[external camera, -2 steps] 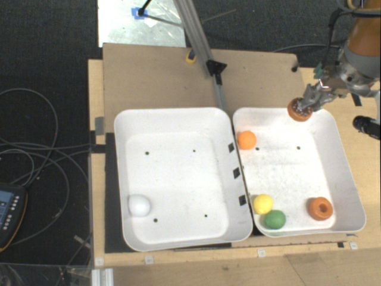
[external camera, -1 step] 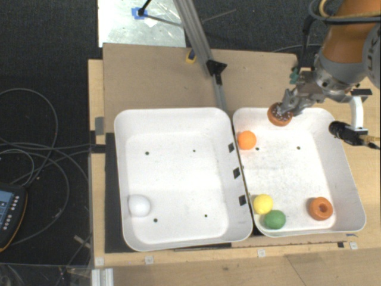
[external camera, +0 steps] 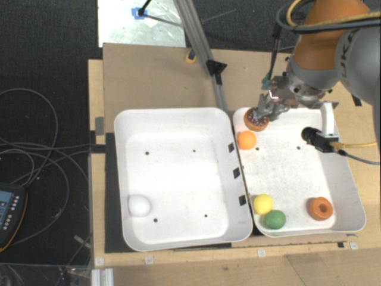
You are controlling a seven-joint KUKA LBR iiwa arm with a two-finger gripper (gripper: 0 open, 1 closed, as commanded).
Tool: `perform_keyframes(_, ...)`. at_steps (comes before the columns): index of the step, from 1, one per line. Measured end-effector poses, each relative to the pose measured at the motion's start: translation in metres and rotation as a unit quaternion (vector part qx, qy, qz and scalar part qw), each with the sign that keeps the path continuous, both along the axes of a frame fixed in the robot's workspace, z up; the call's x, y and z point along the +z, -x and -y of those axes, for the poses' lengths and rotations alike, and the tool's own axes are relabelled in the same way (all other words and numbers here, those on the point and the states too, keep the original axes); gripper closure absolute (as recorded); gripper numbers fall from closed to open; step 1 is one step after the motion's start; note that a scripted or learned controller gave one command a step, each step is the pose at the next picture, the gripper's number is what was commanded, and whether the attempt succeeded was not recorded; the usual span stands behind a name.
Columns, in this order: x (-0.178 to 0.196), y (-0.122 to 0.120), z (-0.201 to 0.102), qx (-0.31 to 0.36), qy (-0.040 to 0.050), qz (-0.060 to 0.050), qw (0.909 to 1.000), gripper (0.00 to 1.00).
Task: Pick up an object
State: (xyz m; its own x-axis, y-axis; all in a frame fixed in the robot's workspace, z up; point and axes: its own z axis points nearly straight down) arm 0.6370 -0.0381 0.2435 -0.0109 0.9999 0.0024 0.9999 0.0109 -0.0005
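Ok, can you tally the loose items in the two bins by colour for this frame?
White: 1, white ball, left bin.
Orange: 2, orange ball and orange ring, right bin.
Yellow: 1, yellow ball, right bin.
Green: 1, green ball, right bin.
Brown: 1, brown round item under the end effector, right bin.
Total: 6

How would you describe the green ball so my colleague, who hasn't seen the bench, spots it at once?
Start at the right bin, the one under the grey and orange arm. Follow its near edge toward the divide between the two bins, where two small balls sit touching. The green ball is the nearer one, just right of the yellow ball; the orange ring lies further right.
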Motion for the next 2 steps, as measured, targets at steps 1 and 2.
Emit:
perform_keyframes(1, -0.006, 0.001, -0.062, 0.0, -0.0002, 0.0, 1.0, 1.0)
perform_keyframes(2, -0.014, 0.003, -0.112, 0.0, -0.0001, 0.0, 1.0, 1.0)
